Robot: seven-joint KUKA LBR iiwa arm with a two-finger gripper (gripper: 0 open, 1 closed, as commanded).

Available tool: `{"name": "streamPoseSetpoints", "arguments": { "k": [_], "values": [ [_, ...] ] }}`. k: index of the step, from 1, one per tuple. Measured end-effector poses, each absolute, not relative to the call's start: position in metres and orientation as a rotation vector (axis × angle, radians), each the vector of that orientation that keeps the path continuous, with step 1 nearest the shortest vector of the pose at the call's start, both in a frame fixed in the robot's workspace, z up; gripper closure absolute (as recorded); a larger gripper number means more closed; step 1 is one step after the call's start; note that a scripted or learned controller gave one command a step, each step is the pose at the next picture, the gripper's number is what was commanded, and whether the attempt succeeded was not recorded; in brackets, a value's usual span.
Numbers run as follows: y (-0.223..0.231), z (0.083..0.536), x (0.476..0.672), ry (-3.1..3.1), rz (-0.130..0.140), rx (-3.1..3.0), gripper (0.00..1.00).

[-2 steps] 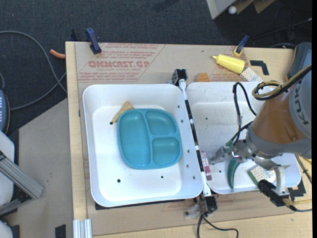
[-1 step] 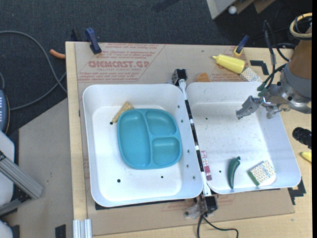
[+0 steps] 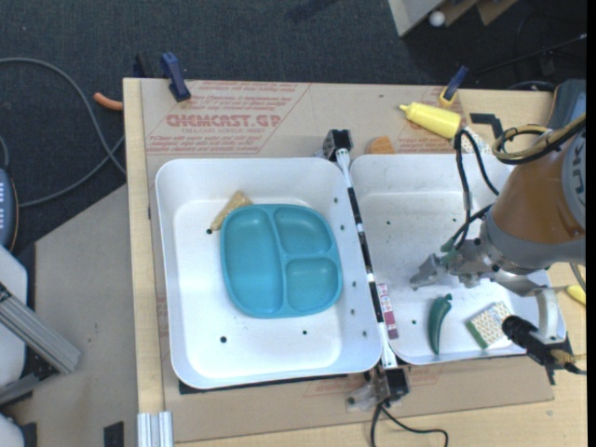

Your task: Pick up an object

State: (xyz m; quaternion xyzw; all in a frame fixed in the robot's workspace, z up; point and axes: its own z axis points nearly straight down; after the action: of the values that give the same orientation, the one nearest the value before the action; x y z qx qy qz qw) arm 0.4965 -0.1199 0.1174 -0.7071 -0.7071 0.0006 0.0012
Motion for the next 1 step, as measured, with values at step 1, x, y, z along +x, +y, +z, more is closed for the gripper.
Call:
{"name": "streamPoseSetpoints", "arguments": {
  "k": [1],
  "values": [
    [-0.1235,0.0872,0.4785,-2.219,0.002,-2.221,0.00]
  ]
}}
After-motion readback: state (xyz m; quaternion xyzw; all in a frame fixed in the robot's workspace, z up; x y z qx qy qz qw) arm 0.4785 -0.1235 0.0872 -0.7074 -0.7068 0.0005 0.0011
